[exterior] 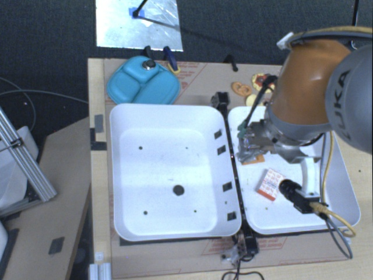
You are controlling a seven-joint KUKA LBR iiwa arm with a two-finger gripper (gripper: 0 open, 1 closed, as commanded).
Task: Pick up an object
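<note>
Box (270,184) in right bin (274,217) | just beside gripper (250,149) | gripper opening cannot be told

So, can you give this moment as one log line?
gripper: over right bin | box: on its floor, apart from gripper

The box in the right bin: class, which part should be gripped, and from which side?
The box lies flat in the right bin, turned at a slant, with only its broad top face up. It is probably best to come straight down from above and grip across its narrower width, on the two long edges, with the wrist turned to match the slant.
</note>
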